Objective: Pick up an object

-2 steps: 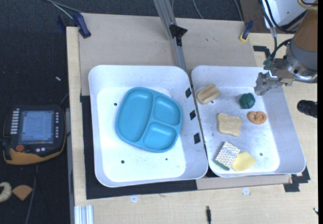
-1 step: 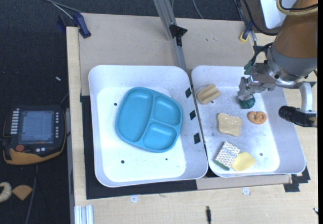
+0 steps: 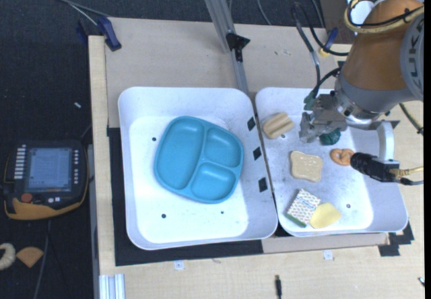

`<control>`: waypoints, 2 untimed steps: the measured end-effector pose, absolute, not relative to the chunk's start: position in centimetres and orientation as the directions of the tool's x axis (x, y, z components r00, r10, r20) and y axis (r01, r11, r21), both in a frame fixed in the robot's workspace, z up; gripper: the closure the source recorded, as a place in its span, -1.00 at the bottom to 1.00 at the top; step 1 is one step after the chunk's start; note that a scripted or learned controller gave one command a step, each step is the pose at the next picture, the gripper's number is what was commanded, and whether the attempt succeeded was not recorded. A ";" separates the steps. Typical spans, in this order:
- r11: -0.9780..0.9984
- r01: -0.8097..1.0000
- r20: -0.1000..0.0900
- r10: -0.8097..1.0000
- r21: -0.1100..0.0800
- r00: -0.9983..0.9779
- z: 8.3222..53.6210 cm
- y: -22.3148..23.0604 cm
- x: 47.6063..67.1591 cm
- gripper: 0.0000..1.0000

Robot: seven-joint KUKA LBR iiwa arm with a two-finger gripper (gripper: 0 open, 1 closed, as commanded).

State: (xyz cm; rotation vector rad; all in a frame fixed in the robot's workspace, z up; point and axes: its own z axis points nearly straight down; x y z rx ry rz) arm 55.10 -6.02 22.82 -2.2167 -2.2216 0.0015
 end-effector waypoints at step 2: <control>0.004 1.000 0.002 1.000 -0.004 -0.004 22.3 3.8 51.1 1.00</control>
